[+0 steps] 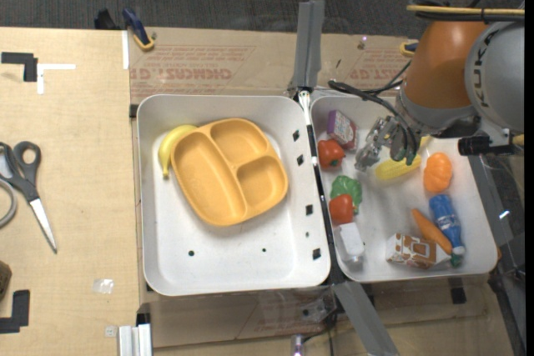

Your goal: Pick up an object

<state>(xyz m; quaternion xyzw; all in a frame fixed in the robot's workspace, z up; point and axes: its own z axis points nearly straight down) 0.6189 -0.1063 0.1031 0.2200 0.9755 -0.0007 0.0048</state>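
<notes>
My gripper (385, 147) hangs over the upper middle of the right bin (476, 263), just above and left of a yellow banana-like toy (397, 169). Around it in that bin lie a red tomato (330, 152), a small purple packet (341, 126), a green and red pepper (343, 198), an orange fruit (437, 172), a carrot (430, 231), a blue bottle (445, 218), a small carton (412, 251) and a white block (350, 239). I see nothing held between the fingers.
The left bin (225, 263) holds an orange divided plate (227, 171) with a yellow banana (171, 146) tucked at its left edge. Scissors (29, 188) lie on the wooden bench at far left. A grey divider bar (307, 46) runs between the bins.
</notes>
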